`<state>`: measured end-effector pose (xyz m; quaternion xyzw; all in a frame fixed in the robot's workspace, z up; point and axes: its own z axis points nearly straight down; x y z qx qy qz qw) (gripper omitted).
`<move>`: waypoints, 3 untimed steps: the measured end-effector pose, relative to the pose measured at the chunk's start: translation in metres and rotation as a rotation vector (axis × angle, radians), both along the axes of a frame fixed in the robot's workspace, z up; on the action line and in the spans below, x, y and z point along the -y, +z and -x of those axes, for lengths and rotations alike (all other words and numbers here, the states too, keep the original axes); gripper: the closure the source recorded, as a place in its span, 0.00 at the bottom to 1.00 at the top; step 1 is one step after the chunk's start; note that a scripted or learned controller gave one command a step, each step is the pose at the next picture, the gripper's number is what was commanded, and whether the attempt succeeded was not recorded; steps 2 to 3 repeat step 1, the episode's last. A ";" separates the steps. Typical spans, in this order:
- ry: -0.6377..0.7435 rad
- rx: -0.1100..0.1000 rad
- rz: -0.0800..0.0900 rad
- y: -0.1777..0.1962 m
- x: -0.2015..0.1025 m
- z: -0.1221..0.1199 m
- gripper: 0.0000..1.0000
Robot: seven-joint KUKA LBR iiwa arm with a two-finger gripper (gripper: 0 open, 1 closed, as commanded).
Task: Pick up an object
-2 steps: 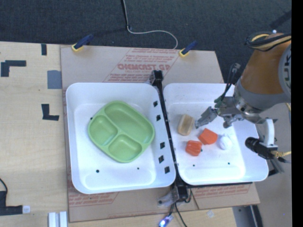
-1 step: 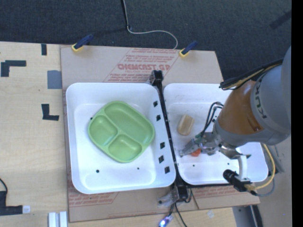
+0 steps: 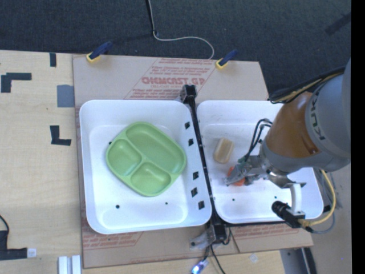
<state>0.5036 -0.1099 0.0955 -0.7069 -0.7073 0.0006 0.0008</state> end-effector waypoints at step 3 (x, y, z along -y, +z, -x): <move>0.010 0.014 -0.001 0.095 -0.066 -0.068 1.00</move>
